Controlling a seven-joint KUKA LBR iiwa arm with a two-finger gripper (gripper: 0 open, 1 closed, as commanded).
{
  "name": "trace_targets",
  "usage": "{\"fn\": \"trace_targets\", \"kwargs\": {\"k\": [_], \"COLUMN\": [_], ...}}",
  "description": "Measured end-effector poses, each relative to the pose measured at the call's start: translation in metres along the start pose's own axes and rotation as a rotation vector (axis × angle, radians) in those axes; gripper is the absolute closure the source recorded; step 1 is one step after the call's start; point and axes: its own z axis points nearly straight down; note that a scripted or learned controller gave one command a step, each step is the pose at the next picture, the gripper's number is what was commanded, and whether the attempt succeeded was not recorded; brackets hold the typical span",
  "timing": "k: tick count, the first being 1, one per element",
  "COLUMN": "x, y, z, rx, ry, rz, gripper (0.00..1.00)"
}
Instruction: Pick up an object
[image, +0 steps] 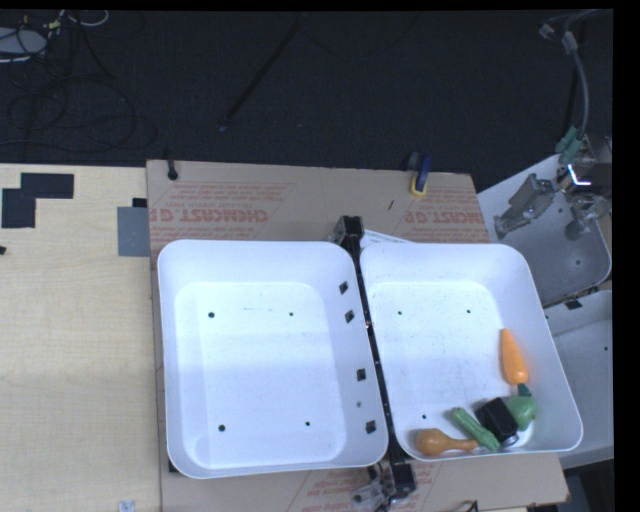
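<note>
Several small objects lie in the near right corner of the right bin (440, 300). An orange carrot-shaped piece (513, 358) rests against the right wall. Below it a black block (497, 418) sits between a green lump (521, 408) and a green stick (473, 428). A yellow-orange gourd-shaped piece (443, 441) lies along the near wall, touching the stick's end.
The left bin (180, 300) stands beside the right one, and a black divider strip (362, 340) runs between them. Both rest on a cardboard sheet (260, 205). A grey metal mount with cables (560, 200) stands off the bench at the upper right.
</note>
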Motion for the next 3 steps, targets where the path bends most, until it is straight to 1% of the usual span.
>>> {"fn": "trace_targets", "kwargs": {"k": [1, 2, 3], "x": [-0.009, -0.008, 0.094], "y": [0.087, 0.084, 0.128], "z": [-0.034, -0.042, -0.046], "rx": [0.008, 0.016, 0.013], "ry": [-0.004, -0.004, 0.001], "rz": [0.008, 0.003, 0.002], "gripper": [0.00, 1.00, 1.00]}}
